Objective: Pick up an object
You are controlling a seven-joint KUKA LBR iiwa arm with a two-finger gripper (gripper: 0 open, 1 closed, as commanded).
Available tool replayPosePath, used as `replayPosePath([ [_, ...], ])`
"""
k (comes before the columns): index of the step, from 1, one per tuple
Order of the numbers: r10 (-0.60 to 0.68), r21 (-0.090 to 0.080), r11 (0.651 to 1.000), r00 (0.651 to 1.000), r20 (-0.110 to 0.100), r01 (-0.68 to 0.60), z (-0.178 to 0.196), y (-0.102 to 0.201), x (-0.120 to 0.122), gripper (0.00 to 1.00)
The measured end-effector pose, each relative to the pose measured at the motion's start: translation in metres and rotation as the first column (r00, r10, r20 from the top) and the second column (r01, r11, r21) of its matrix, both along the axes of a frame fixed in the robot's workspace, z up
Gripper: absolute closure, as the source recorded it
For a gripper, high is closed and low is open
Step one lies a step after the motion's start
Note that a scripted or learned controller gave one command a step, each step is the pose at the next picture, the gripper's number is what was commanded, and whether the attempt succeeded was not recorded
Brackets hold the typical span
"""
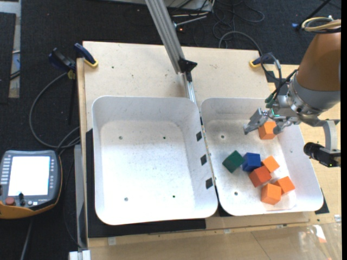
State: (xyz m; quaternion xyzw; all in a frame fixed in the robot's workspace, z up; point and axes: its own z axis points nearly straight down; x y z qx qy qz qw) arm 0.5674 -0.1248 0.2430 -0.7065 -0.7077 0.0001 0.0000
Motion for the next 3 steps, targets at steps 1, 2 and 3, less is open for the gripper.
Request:
replayPosePath([
  [1,-0.001,0.004,1.0,1.0,-0.009,0.001,-0.043,0.044,-0.071,0.0],
  [2,-0.001,0.0,1.0,1.0,0.002,0.001,-0.03,0.042,-0.067,1.0],
  [3,0.006,0.001,1.0,1.0,0.005,-0.006,0.001,0.086,-0.028,1.0],
])
